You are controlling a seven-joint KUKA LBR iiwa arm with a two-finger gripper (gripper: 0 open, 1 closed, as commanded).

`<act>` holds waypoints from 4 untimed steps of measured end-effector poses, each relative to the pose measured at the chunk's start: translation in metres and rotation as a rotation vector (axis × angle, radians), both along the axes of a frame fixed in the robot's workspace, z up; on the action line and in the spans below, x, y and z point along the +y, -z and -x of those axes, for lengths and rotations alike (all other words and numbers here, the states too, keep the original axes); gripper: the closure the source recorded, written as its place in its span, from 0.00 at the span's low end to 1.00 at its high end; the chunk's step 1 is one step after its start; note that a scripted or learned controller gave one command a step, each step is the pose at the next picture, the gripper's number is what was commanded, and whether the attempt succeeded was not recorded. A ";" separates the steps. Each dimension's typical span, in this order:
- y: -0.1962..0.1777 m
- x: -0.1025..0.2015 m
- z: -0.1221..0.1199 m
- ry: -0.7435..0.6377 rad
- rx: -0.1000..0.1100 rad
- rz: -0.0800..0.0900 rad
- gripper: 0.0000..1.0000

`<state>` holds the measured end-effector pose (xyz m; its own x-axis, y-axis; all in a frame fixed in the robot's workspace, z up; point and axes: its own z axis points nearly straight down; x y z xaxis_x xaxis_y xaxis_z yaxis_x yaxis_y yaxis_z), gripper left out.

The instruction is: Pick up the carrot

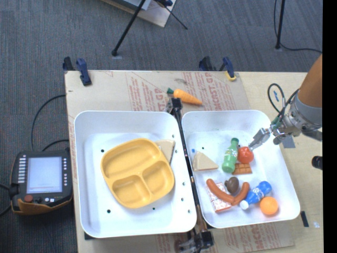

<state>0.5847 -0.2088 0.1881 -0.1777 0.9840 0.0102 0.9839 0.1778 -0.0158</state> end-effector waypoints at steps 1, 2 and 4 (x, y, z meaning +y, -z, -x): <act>-0.018 -0.002 -0.005 0.002 -0.017 0.004 1.00; -0.027 -0.004 -0.005 0.006 -0.018 0.003 1.00; -0.020 0.062 -0.060 0.862 -0.009 0.013 1.00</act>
